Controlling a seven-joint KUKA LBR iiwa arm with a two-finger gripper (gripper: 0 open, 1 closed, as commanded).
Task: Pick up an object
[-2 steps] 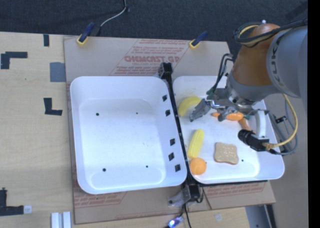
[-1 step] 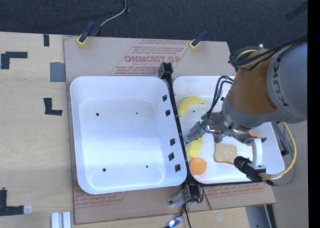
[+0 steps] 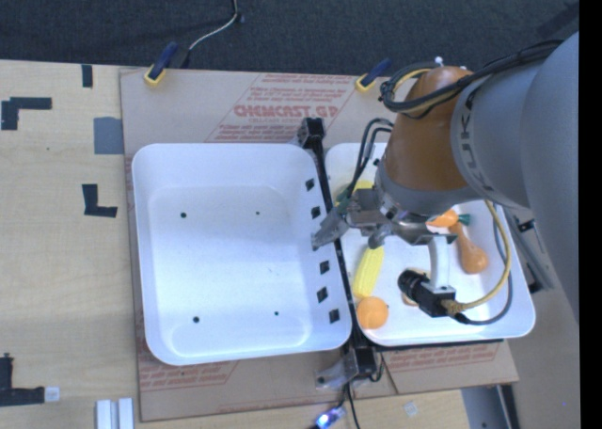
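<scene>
Grey arm (image 3: 508, 107) bent low over right bin (image 3: 499, 324), claw (image 3: 362, 220) above yellow corn (image 3: 369, 269), grip state unclear

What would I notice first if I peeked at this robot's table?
The big grey arm with its orange band looms over the right bin, its gripper down by the bin's left wall. Bright toys lie there: a yellow corn cob with an orange ball just below it. The left bin is plain white.
</scene>
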